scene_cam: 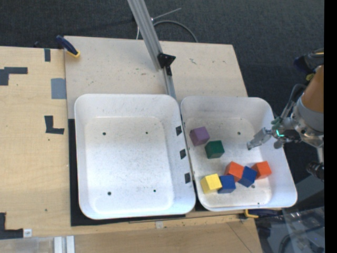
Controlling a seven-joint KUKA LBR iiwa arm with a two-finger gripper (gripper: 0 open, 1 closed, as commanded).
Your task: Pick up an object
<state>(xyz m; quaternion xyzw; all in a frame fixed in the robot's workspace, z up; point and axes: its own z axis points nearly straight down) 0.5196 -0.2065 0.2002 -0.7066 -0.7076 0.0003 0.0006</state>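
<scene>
Beside gripper (259,138): scattered blocks (237,176)

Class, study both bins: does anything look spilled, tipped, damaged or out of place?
Nothing stands out. All the blocks lie inside the right bin: purple block, green block, and a loose cluster of orange, blue and yellow ones. The claw hovers at that bin's right side.

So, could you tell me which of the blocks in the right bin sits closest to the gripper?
The orange block by the right bin's right wall, just below the gripper. The other orange block lies further left; the remaining blocks are farther still.
</scene>
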